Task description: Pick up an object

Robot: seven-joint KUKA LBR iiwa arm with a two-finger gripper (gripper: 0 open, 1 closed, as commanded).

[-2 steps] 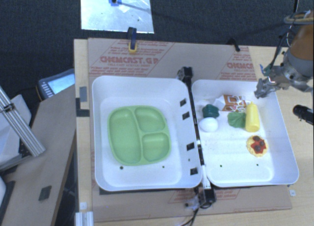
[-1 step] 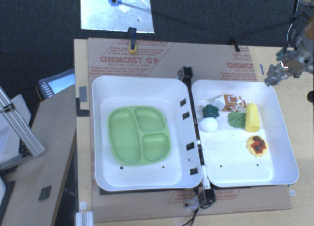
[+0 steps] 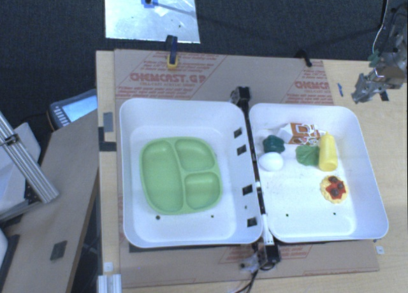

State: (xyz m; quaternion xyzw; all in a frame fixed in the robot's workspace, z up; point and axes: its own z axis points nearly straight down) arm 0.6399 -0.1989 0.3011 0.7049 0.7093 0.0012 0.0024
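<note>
The right bin [image 3: 357, 221] holds several small objects near its back. A white egg [image 3: 271, 162] lies by the left wall, with a dark green piece [image 3: 274, 143] just behind it. A light green leafy piece [image 3: 307, 155] touches a yellow bottle [image 3: 327, 151]. An orange and white packet [image 3: 303, 132] lies at the back. A small round pizza-like piece [image 3: 334, 189] sits alone nearer the front. My gripper [image 3: 368, 88] hangs above the bench past the bin's back right corner, apart from all the objects.
The left bin [image 3: 134, 221] holds a green divided plate [image 3: 181, 174]. A black hinge strip [image 3: 250, 164] runs between the two bins. Cardboard [image 3: 191, 75] lies under both bins. A metal sheet [image 3: 152, 5] lies at the back left.
</note>
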